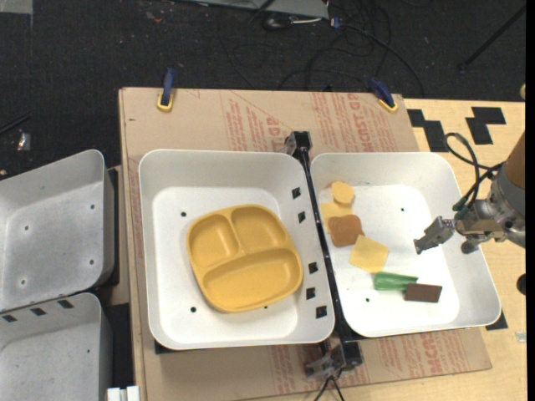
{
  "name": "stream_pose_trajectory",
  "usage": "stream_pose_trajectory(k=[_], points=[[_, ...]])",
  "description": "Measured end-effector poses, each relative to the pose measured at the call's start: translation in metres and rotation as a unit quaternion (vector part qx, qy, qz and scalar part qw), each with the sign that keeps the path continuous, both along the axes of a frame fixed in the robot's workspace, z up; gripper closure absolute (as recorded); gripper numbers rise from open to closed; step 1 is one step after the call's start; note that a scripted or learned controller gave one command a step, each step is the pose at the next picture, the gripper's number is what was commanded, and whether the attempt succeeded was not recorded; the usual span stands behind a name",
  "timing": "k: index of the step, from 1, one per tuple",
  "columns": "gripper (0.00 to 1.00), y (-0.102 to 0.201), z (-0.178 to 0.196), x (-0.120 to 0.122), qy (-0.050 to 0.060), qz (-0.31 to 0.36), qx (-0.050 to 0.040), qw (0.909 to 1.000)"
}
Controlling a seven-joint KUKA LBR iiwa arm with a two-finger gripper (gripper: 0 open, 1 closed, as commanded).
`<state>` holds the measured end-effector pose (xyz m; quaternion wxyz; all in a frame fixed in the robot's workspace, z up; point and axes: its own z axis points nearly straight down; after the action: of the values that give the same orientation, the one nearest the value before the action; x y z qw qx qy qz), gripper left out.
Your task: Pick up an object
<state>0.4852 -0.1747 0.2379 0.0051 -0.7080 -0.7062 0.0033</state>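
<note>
- Desk (217, 115): brown board top carrying two white bins side by side.
- Left bin (159, 174): holds a yellow tray (244, 257) with three compartments, lying flat, slightly rotated.
- Right bin (435, 174): holds the small objects, clustered toward its left half.
- Arm (512, 199): enters from the right edge, over the right bin's right rim.
- Gripper (430, 237): low over the right bin's right part; fingers look slightly apart with nothing between them, though small and dim.
- Yellow square (369, 255): near bin centre, just left of the gripper.
- Brown block (345, 229): touching the yellow square's upper left.
- Green piece (393, 281) and dark brown bar (422, 292): touching, below the yellow square.
- Yellow round piece (343, 193): above the brown block.
</note>
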Motion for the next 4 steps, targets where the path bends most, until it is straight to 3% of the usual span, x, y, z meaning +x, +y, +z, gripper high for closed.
stream_pose_trajectory(k=[1, 4], points=[[0.0, 0.001, 0.006, 0.003, -0.006, 0.002, -0.0012, 1.0], [0.0, 0.001, -0.147, 0.014, -0.006, 0.0, -0.001, 1.0]])
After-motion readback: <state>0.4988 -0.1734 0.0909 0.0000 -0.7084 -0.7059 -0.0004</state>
